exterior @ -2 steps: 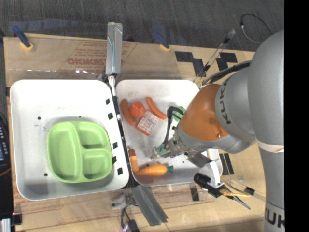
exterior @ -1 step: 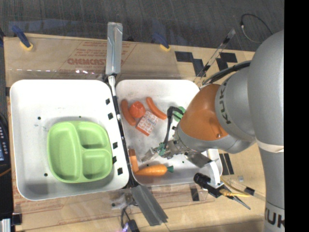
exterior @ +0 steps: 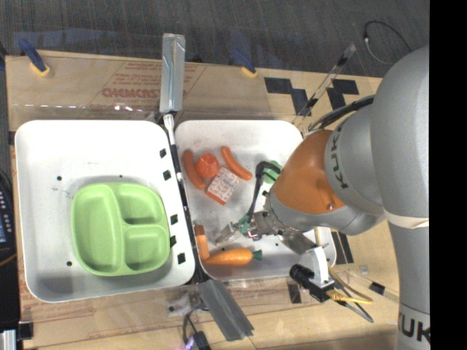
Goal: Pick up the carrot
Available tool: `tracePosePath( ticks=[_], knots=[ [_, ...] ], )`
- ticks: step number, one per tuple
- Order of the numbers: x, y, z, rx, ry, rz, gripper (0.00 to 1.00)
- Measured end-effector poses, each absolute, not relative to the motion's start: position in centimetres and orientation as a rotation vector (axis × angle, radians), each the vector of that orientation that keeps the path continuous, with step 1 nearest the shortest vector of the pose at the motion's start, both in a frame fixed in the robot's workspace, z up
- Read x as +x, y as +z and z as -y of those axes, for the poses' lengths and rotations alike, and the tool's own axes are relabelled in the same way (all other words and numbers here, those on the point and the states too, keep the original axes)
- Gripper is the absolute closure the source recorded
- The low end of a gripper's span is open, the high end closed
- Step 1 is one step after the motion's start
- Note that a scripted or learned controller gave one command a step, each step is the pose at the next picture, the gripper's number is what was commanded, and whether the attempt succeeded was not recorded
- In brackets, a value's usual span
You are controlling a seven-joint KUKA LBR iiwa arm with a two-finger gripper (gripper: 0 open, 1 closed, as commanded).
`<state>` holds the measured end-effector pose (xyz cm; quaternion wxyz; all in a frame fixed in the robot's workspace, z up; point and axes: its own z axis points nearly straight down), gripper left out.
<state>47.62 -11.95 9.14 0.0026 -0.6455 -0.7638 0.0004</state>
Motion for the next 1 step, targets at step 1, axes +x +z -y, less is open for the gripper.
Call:
tracePosePath(
  ticks=[1],
  knots=[
    [47.65, 9.14, 10.0, -1.879, 0.004, 2.518, 0.0]
  ],
)
